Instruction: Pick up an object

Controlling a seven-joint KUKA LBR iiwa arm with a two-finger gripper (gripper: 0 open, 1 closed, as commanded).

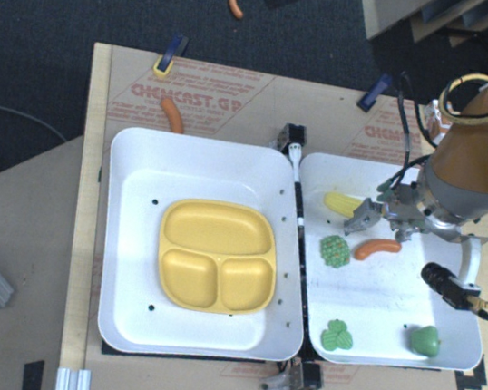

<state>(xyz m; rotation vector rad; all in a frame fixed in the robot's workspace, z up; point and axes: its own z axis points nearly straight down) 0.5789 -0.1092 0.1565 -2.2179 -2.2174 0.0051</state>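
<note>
— Item one, the task's thing: what did we log?

— A toy sausage (377, 249), orange-red, lying flat in the right bin (387, 336), near its middle. We judged it light, stiff and smooth, likely to roll; best taken across its narrow middle, fingers square to its length.

— And the gripper (385, 217)?

— Poised just above the sausage, on the yellow side. Its fingers looked spread, and we saw nothing between them.

— Neighbours in that bin?

— A yellow toy corn piece (343, 202) near the far rim; a green broccoli-like toy (335, 251) just beside the sausage; a second leafy green toy (336, 335) at the near edge; a round green toy (425, 340) in the near right corner.

— Further out?

— The left bin (126, 244) held a yellow divided plate (216, 255). A second orange sausage (173, 115) lay on the bench beyond it.
</note>
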